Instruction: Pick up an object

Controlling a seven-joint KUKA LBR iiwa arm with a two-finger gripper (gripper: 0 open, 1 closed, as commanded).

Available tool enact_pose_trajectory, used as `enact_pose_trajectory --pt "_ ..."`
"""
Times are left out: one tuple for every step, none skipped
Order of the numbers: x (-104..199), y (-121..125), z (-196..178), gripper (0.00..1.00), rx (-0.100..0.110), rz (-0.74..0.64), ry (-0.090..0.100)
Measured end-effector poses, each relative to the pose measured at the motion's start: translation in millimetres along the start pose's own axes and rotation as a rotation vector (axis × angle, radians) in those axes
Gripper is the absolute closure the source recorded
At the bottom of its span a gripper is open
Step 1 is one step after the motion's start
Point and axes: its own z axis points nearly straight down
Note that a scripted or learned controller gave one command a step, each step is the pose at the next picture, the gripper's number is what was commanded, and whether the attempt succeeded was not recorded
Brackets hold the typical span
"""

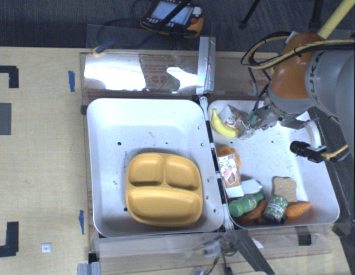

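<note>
Tool (253, 121) low in right bin (323, 179), beside banana (221, 125), grip state unclear, arm (315, 76) bent downward.

- No text is legible from here
- The carton (229, 171) in the right bin (320, 182) bears a printed label, too blurred to read
- The handheld pendant (170, 16) screen is lit but unreadable

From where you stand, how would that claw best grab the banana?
Probably across the banana's middle, from straight above, closing across its narrow width. It lies flat and curved in the right bin's top-left corner, so the bin wall blocks a sideways approach.
</note>
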Motion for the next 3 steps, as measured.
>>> enact_pose_trajectory --pt "-3 11 -28 1.00 -0.006 -0.337 -0.001" --pt "27 30 -104 1.00 -0.006 -0.163 0.000" --pt "21 35 -205 1.00 -0.005 -0.022 0.001"
